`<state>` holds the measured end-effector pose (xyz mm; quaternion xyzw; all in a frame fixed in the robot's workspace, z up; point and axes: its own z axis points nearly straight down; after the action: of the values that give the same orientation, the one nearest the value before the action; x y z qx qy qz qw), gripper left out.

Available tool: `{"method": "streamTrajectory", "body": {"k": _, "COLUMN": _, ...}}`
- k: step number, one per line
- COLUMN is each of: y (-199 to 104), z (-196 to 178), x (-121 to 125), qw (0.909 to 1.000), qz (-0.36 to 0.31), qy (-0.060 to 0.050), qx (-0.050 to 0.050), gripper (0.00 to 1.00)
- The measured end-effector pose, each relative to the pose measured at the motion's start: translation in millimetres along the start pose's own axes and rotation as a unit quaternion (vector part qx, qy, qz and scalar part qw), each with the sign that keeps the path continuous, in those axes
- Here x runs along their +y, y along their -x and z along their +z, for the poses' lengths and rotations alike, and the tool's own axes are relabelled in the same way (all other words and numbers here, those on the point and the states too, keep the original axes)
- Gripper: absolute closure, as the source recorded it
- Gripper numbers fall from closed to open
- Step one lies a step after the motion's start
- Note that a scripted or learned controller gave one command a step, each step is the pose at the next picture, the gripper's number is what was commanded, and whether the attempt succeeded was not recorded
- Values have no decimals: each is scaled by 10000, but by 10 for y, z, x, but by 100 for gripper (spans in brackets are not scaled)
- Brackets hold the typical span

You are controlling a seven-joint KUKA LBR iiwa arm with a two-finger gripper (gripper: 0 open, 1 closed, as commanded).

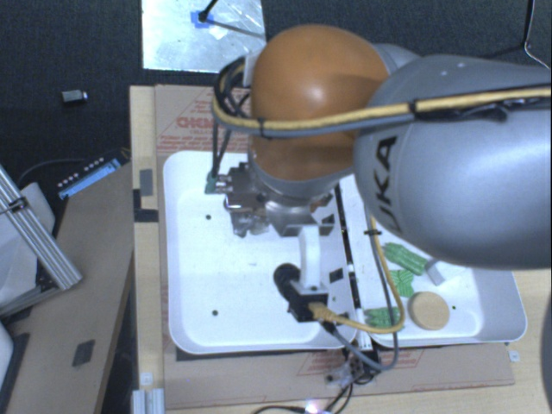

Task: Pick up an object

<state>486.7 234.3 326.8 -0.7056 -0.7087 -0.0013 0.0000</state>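
Observation:
My gripper (257, 214) hangs under the orange wrist band (315, 102), low over the back middle of the left bin (200, 266). The arm's bulk hides what lies beneath it. In the right bin (504, 317) lie a ridged green piece (405, 257), a second green piece (379, 319), a round tan disc (429, 310) and a small grey piece (434, 274). All of these sit well to the right of the gripper, near the front of that bin.
The grey arm link (457, 179) spans the right bin's back half. A black connector with a yellow cable (297, 296) dangles over the strip between the bins. Brown cardboard (185, 123) lies under the bins, and an aluminium frame (34, 240) stands at left.

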Motion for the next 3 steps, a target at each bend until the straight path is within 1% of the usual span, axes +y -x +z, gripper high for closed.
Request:
{"method": "streamTrajectory", "body": {"k": 1, "y": 29, "z": -116, "x": 1565, "qw": 10000, "qz": 35, "qy": 50, "qx": -4, "gripper": 100}}
{"method": "streamTrajectory", "body": {"k": 2, "y": 1, "z": 240, "x": 809, "qw": 10000, "qz": -1, "qy": -41, "qx": -14, "gripper": 100}}
{"method": "streamTrajectory", "body": {"k": 3, "y": -7, "z": 324, "x": -41, "qw": 10000, "qz": -10, "qy": -40, "qx": -10, "gripper": 100}}
